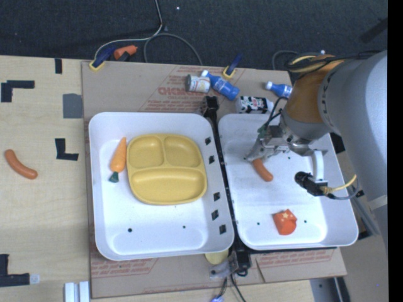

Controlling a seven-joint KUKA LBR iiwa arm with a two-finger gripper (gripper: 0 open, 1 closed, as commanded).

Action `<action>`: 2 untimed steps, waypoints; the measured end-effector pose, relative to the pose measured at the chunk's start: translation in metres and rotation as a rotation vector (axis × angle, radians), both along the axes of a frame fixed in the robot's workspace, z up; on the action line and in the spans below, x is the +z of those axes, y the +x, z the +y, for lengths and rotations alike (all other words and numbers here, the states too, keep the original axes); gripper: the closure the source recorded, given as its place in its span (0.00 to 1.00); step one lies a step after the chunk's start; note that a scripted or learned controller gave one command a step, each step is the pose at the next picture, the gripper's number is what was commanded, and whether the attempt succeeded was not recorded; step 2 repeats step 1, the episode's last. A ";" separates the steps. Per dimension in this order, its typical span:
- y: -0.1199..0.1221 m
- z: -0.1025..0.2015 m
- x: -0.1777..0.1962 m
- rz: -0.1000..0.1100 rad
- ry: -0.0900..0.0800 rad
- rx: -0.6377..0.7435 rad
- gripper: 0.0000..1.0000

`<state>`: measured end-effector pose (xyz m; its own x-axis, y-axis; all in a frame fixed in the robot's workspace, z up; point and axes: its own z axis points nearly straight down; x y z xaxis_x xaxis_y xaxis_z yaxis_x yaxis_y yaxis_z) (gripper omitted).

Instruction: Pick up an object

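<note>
Orange sausage (pixel 262 169) lies in right bin (pixel 249 228), touching or just below the gripper (pixel 263 151) tips; jaw state cannot tell, wrist blocks the view. Red-orange tomato-like piece (pixel 284 221) sits nearer the camera than the jaws, well apart. Left of the jaws, in left bin (pixel 104 231): yellow divided plate (pixel 167 168), carrot (pixel 118 156) beside it. Beyond the jaws, bottles (pixel 214 83) on cardboard.
</note>
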<state>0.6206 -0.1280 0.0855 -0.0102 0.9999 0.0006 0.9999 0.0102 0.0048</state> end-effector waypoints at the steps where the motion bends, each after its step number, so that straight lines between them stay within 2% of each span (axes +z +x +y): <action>1: -0.012 0.060 0.106 -0.003 0.001 -0.002 1.00; 2: -0.012 0.060 0.106 -0.003 0.001 -0.002 1.00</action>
